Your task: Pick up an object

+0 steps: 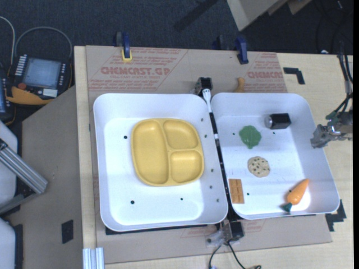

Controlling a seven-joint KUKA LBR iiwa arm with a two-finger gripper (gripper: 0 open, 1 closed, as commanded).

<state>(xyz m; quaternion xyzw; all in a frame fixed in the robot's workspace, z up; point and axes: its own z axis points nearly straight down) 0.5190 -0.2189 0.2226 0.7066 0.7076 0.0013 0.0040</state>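
The tool point(324, 134) sits at the right edge of the view, just outside the rim of the right bin point(314, 116); nothing lies between its parts, and whether it is spread or pressed together cannot be told. Inside that bin, nearest to it, lies a small dark cylinder point(279, 120), which looks hard, smooth and liable to roll. Just beside that is a green broccoli toy point(250, 136), lumpy and probably light, best pinched across its crown. Below lies a flat cookie point(258, 166), hard to get under. The carrot point(297, 192) tapers, so its thick middle suits best. A thin orange card point(236, 190) lies flat. The left bin point(106, 150) holds a yellow divided plate point(167, 151).
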